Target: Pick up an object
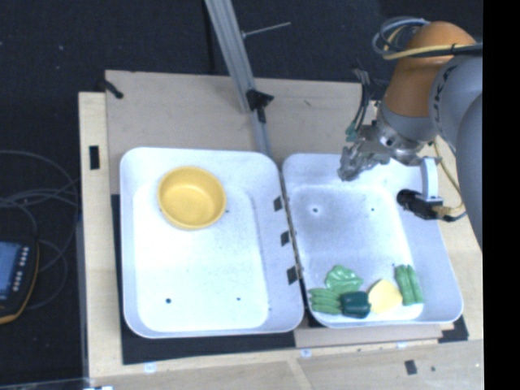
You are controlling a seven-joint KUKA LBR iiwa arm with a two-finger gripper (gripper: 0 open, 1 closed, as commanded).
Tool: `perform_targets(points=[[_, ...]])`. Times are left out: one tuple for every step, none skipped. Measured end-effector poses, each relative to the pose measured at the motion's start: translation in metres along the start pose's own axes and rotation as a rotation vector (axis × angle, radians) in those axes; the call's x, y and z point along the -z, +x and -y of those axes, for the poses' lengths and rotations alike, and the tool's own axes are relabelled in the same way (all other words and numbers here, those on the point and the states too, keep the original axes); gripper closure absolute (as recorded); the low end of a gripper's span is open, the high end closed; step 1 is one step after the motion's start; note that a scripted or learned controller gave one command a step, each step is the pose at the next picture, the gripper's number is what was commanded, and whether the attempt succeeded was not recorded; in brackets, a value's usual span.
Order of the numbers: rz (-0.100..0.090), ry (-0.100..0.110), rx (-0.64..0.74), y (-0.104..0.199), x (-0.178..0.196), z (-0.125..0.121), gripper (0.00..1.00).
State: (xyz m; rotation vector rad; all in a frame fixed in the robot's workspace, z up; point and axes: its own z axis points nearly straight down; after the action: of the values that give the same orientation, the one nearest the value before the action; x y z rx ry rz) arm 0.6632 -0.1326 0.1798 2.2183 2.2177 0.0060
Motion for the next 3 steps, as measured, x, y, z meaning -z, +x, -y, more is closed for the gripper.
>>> perform_targets(points=[[0.000, 0.000, 0.000, -0.008, 0.059, -0.005, 1.00], [-0.001, 0.004, 0.001, -0.009, 0.073, -0.005, 1.00], [-0.001, 0.006, 0.004, 0.047, 0.065, -0.011, 1.00]])
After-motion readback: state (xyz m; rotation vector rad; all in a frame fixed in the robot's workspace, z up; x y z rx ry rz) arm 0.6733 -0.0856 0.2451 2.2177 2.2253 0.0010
